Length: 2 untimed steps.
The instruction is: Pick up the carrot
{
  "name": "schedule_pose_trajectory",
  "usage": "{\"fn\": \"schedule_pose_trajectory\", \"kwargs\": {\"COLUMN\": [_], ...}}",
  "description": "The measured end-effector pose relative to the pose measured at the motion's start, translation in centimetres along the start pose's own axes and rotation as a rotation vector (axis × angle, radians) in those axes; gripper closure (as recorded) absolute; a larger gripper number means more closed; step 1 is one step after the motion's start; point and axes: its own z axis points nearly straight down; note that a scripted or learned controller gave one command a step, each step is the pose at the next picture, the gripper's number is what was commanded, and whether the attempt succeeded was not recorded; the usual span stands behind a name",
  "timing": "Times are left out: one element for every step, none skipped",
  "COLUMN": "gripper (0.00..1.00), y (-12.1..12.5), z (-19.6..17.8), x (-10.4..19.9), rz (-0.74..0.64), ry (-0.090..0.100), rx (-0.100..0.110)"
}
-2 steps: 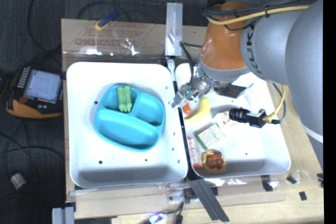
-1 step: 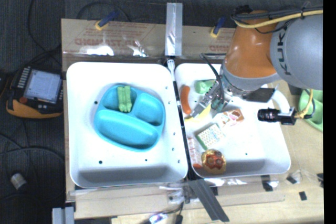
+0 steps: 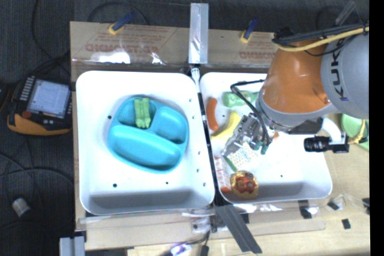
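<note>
Dark carpet surrounds the bench, where two white bins (image 3: 90, 189) are seen. One blue tray (image 3: 147, 141) lies in the left bin; one carrot (image 3: 212, 114) lies against the right bin's left wall. A grasp could be spoiled by that wall and the touching yellow item (image 3: 227, 126). The gripper (image 3: 245, 142) hangs nearby; its state cannot be told.
</note>
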Motion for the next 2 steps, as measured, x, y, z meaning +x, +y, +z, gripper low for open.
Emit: {"fn": "schedule_pose_trajectory", "kwargs": {"gripper": [1.0, 1.0], "y": [3.9, 3.8], "z": [-0.9, 0.1], "x": [-0.7, 4.2], "rz": [0.353, 0.434], "ry": [0.001, 0.003], "rx": [0.001, 0.002]}}
